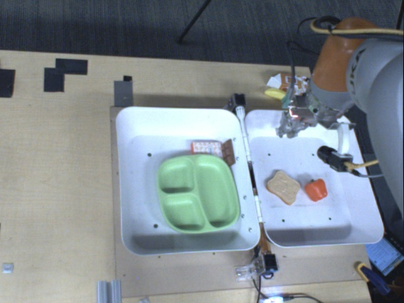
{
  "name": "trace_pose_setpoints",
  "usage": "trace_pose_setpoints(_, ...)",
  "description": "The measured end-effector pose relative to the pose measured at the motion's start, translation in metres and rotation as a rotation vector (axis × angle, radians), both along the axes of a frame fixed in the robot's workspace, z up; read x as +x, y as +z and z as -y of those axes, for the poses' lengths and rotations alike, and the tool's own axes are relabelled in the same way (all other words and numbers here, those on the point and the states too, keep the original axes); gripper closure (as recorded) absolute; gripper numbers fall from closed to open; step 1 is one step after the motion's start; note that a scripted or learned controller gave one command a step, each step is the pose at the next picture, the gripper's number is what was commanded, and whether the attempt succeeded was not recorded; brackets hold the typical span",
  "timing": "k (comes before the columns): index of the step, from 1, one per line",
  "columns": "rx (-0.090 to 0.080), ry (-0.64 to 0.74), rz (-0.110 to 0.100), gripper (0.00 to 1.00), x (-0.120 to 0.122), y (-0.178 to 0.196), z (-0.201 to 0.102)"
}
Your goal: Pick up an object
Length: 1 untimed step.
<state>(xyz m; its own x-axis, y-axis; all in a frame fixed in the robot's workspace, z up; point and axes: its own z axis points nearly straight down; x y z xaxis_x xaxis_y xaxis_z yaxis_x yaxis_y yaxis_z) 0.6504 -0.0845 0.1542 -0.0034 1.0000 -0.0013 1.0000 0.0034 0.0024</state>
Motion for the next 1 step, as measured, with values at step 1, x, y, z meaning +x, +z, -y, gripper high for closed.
trace_pose_setpoints(1, 0.0, 0.001, 0.002, 1.0, 0.019, 0.0051, 0.0593)
